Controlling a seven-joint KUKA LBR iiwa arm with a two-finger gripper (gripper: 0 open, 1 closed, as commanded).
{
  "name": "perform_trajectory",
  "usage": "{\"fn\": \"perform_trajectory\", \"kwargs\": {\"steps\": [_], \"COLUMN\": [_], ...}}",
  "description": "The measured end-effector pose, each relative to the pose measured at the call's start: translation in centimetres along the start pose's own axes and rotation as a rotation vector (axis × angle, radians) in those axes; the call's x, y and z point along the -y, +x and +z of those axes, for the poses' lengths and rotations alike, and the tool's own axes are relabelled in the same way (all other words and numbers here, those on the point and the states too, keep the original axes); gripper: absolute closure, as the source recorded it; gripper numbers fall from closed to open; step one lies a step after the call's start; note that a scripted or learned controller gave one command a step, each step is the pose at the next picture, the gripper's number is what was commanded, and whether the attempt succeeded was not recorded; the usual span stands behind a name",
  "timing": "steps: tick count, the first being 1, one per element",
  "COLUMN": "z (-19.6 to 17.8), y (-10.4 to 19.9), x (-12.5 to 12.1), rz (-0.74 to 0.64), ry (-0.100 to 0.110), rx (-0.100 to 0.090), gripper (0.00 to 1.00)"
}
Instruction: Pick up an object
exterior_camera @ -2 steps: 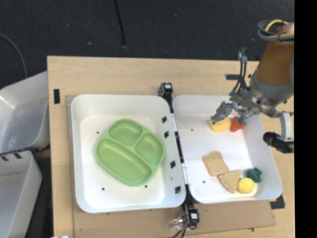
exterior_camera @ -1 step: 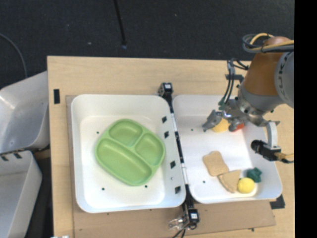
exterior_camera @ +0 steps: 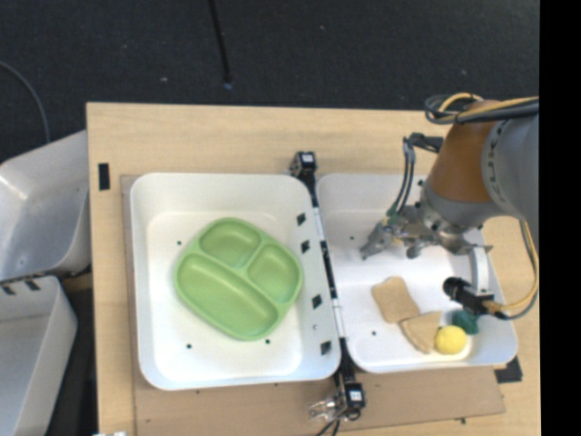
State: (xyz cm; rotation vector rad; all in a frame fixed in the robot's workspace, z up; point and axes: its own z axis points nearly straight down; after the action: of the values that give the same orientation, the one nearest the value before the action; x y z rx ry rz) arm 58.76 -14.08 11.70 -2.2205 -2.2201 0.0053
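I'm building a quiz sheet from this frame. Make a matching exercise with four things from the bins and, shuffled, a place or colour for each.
Things:
1. divided plate
2. ball
3. flat tan piece
4. gripper

Descriptions:
A. yellow, near the right bin's front corner
B. green, in the left bin
C. above the right bin's back half
D. right bin, left of the ball

Pairs: 1-B, 2-A, 3-D, 4-C

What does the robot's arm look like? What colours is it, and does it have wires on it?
The arm is a chunky, rounded grey tube with a wide orange band above the wrist. Below that sits the gripper, made of grey metal parts. Yes, there are wires: yellow and dark cables loop near the top of the arm, and a thin dark cable hangs beside the orange band.
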Motion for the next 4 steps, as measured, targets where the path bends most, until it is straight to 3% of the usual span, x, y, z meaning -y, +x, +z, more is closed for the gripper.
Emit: {"fn": "perform_trajectory", "kwargs": {"steps": [1,2,4], "z": [1.7,0.5,-9.6], "y": [-0.1,-0.2,-1.8], "x": [0.0,-0.1,-1.6], "rz": [0.002,0.006,-0.002], "ry": [-0.002,-0.006,-0.009], "rx": [0.001,0.001,0.001], "gripper": [0.00,1.00,1.00]}}
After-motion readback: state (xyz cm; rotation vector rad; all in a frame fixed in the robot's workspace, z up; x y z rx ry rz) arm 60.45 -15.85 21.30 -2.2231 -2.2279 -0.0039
